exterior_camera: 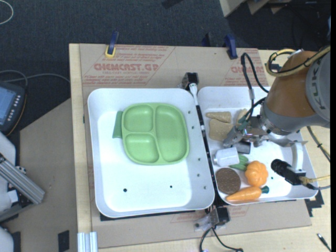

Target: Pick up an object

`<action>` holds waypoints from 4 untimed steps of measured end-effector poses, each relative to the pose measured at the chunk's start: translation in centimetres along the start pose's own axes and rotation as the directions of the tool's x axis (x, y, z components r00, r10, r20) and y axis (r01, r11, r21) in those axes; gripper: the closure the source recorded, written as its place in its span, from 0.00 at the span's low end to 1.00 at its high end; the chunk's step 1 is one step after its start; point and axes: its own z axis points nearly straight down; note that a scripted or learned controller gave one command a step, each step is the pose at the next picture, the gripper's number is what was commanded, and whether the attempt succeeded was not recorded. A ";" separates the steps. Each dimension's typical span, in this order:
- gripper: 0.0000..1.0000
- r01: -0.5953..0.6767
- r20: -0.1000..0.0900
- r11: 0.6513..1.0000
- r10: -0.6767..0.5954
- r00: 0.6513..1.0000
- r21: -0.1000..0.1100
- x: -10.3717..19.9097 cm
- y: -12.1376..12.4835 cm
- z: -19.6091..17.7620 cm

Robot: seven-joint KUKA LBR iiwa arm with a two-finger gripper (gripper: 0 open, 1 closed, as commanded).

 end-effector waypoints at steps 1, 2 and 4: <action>0.00 0.000 0.000 1.000 0.000 1.000 -0.001 0.1 0.0 5.1; 1.00 -0.001 0.002 1.000 0.001 1.000 -0.007 0.0 0.0 3.8; 1.00 0.002 0.004 1.000 -0.002 1.000 -0.013 -1.0 1.1 -6.4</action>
